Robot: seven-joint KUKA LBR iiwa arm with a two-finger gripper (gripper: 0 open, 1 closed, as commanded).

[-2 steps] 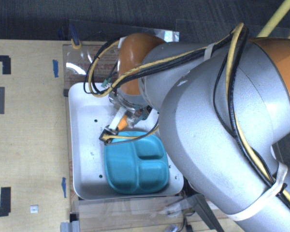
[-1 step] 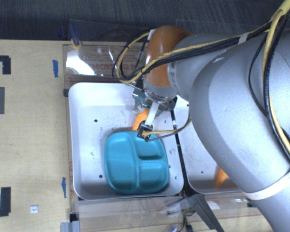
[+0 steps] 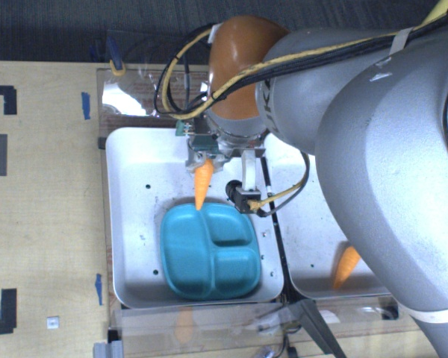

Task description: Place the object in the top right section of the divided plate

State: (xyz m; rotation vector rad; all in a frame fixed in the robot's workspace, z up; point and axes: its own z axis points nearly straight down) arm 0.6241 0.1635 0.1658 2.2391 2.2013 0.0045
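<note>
Midway, I judge: the claw (image 3: 203, 157) grips the orange plastic carrot (image 3: 201, 183), hanging over the teal divided plate's (image 3: 209, 259) upper rim; lowering and release remain

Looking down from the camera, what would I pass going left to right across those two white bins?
Left bin's wall → blue divided plate, with a carrot hanging from the gripper above its top edge → second carrot in the right bin → the grey arm.
</note>
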